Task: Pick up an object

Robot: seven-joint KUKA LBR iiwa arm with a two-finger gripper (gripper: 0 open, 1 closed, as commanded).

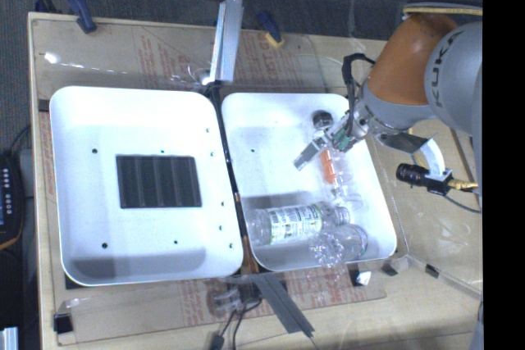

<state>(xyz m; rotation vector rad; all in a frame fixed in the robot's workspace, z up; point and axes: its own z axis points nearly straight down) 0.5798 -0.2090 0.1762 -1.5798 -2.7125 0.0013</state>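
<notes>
My gripper (321, 150) hangs over the upper middle of the right bin (246, 143), reaching in from the right. Just below it lies a small clear item with an orange band (329, 169), touching or very close to the gripper tip; I cannot tell whether it is gripped. A clear plastic bottle with a green-and-white label (289, 224) lies on its side along the bin's near part. Next to it, at the near right corner, sits a crumpled clear plastic piece (338, 243).
The left bin (74, 135) holds a dark ribbed rectangular pad (158, 181) in its middle. A metal post (226, 37) rises behind the gap between the bins. Blue clamps (82, 12) grip the bench's far edge. A black cable plug (414, 174) hangs right of the right bin.
</notes>
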